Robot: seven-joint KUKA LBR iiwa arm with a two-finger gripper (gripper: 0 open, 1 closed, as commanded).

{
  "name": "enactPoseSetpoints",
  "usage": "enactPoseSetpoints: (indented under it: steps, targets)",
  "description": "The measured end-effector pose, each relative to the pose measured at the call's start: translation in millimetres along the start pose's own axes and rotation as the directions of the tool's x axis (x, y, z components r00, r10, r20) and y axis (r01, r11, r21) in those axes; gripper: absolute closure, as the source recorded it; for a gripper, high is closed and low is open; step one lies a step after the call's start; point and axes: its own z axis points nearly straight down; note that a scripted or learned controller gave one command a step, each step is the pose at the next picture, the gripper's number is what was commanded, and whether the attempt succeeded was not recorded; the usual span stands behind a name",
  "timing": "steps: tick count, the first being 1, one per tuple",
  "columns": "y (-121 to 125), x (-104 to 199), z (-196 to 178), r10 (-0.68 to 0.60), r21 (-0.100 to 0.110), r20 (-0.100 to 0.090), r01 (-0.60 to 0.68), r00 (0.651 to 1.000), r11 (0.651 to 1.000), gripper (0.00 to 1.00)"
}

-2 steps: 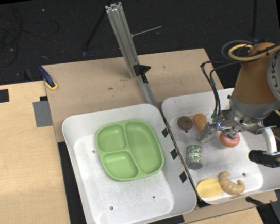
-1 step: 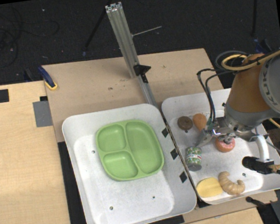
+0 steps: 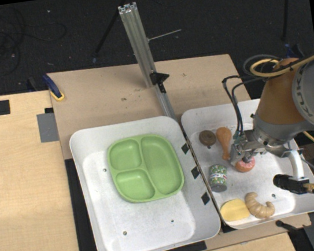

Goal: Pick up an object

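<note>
Right bin [image 3: 297,203], contents: brown round piece [image 3: 207,138]; orange elongated piece [image 3: 224,139], long axis running toward the bench's near edge; green can [image 3: 218,177]; yellow piece [image 3: 235,211]; tan curled piece [image 3: 260,205]; red-pink object [image 3: 245,165].

Gripper [image 3: 244,153]: directly over the red-pink object, seemingly touching its top. Jaws' opening cannot be told; the wrist masks them, and no grasp is confirmed.

Left bin [image 3: 102,229]: green divided plate [image 3: 146,168].

Red object partly hidden.
</note>
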Motion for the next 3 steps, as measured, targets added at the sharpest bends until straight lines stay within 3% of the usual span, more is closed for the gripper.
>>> enactPoseSetpoints:
  steps: [2,3]
  targets:
    - [12.6,-2.7,-110.8,-0.008,-0.008,0.002,0.008,1.000,1.000,1.00]
    - [12.8,-3.1,-121.8,-0.007,-0.004,0.001,0.007,1.000,1.000,1.00]
